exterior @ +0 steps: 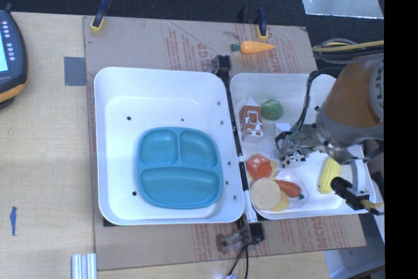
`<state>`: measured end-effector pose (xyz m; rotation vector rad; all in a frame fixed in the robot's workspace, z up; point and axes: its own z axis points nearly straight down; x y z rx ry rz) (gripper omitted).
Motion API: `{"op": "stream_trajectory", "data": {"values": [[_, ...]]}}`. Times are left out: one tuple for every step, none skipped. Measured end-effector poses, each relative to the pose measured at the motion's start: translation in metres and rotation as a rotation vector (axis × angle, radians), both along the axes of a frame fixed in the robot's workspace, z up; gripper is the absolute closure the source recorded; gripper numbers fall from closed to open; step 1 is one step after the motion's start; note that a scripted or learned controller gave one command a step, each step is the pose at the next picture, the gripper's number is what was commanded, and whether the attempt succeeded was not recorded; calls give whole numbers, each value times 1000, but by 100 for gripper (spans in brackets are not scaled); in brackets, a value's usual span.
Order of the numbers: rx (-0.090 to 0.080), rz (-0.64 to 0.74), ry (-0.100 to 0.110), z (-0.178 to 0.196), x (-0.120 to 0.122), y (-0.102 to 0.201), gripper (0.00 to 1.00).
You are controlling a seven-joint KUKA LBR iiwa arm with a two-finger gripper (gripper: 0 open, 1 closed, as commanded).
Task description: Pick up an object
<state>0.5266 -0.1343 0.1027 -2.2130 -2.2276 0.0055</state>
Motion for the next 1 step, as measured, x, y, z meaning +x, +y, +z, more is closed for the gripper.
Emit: {"op": "stream_trajectory", "data": {"values": [[3, 4, -10, 95, 10, 59, 100]]}}
